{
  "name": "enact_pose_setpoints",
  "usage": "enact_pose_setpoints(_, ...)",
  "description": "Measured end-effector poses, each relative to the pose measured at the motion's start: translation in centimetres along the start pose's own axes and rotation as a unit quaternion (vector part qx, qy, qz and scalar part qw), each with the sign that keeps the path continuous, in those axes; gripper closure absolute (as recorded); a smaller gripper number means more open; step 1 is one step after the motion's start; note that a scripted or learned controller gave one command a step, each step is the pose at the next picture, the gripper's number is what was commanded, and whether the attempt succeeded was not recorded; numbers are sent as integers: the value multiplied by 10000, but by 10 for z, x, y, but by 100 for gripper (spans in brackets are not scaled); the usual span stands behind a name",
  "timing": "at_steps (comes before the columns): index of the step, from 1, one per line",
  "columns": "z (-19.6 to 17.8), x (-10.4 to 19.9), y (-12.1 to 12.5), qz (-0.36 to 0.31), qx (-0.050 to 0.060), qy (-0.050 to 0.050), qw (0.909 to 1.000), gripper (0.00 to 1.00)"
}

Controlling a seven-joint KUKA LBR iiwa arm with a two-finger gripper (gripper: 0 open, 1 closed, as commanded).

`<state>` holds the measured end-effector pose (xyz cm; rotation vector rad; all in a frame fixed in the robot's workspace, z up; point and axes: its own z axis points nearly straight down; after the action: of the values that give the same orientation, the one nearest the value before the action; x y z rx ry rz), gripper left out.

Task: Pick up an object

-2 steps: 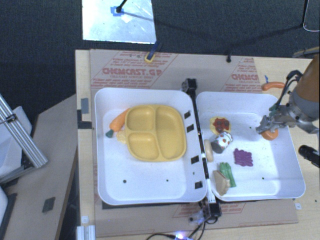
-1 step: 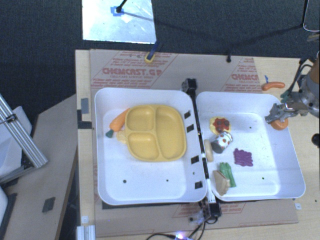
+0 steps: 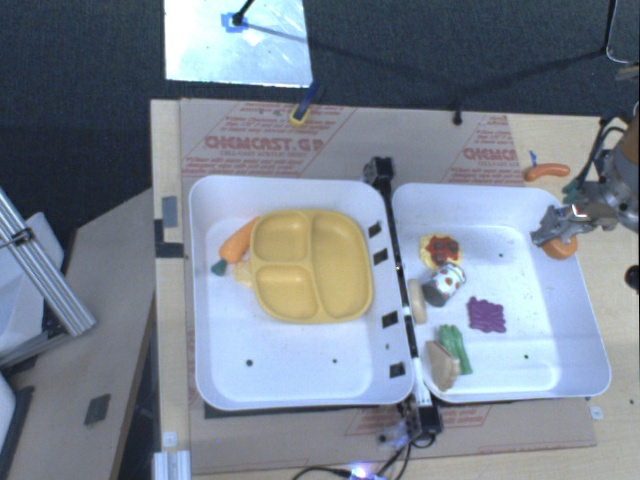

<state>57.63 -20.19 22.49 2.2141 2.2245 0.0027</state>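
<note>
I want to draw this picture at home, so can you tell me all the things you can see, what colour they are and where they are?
bins: 2, white, side by side on the bench
divided plate: 1, yellow, middle of the left bin
toy carrot: 1, orange with a green tip, at the plate's left edge
pizza slice: 1, yellow and red, right bin near the divider
round toy: 1, grey and white, just below the pizza slice
grapes: 1 bunch, purple, middle of the right bin
sandwich toy: 1, tan and green, lower left of the right bin
shiny sheet: 1, silver, on the dark floor behind the bench
gripper: 1, grey, over the right bin's right edge
</note>
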Motion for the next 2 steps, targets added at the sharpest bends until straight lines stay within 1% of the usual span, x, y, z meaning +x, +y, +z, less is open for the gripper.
enact_pose_setpoints(1,10,55,7,-22,7,15,10000,100)
enact_pose_setpoints(2,13,107,6,-22,9,15,10000,100)
